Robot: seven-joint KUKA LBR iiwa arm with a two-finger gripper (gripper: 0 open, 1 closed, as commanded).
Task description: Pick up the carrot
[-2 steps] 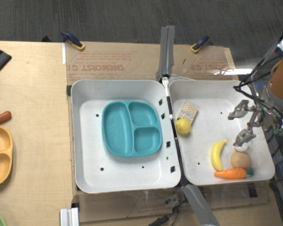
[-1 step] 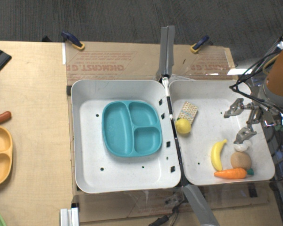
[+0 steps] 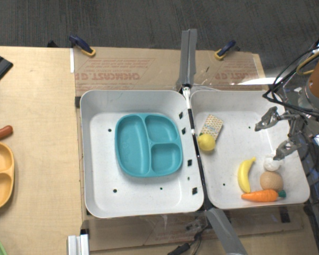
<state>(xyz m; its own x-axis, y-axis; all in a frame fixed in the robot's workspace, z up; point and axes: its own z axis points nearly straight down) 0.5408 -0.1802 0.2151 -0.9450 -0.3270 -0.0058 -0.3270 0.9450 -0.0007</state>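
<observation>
Right bin (image 3: 223, 195): holds all loose items. Gripper (image 3: 276, 137): fingers spread wide, empty, above bin's right side. Banana (image 3: 245, 175). Carrot (image 3: 261, 196): front wall, touching egg (image 3: 270, 180). Risk: wall and egg crowd the fingers, causing a miss.

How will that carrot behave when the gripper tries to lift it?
The carrot looks like a smooth, tapered toy, so it is probably stiff and light, and it may slip or roll. It lies against the bin wall, touching a brown ball, which could get nudged.
</observation>
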